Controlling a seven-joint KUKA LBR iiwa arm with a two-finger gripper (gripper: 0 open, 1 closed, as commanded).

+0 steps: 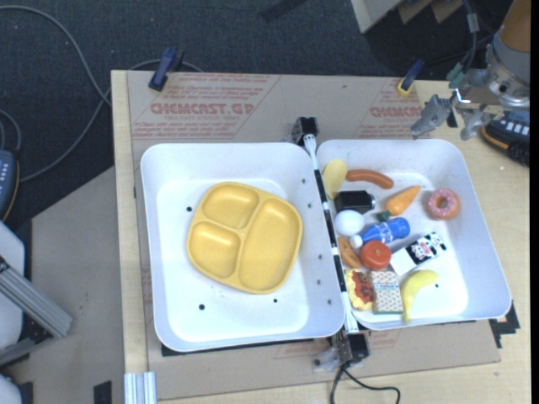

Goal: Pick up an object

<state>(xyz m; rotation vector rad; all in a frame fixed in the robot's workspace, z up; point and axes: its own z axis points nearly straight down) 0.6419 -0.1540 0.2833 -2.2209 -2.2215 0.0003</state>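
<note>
Single fixed camera view, mounted above the bench (pixel 253 99), looking down at a slant from moderate height; both white bins (pixel 164 225) lie fully within frame, side by side.

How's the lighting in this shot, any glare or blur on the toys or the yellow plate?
Camera view: even, soft light with faint shadows; the yellow plate has a mild sheen, no harsh glare; the toys such as the pink donut and banana look slightly soft but readable; the gripper near the top right edge is blurrier, its detail hard to make out.
</note>
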